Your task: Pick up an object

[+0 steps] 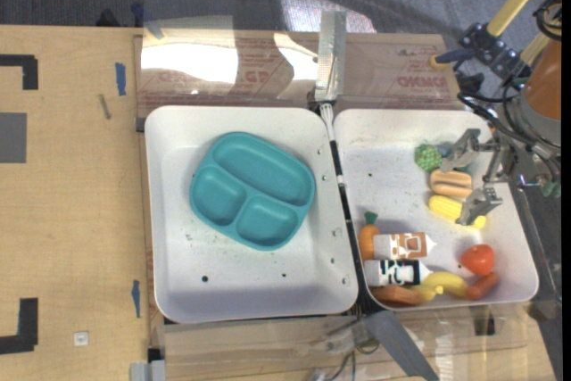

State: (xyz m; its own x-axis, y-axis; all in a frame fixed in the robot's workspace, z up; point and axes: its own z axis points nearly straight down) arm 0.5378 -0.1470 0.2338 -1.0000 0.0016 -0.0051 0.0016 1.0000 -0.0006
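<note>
The gripper [471, 178] hangs with fingers spread over the right bin [393, 134], one finger by the green toy [427, 157], the other by the yellow corn [443, 207], and the hot dog [449, 183] lying between them, not pinched. At five o'clock sits a tomato [478, 258]. At nine o'clock, the left bin [178, 281] bears a teal divided plate [253, 190].

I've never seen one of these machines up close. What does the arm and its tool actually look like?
The arm enters at the right edge, showing an orange band above the wrist. Black cables loop around its upper part. The tool at its end is bare grey metal with two thin fingers, standing over the right-hand white bin.
</note>
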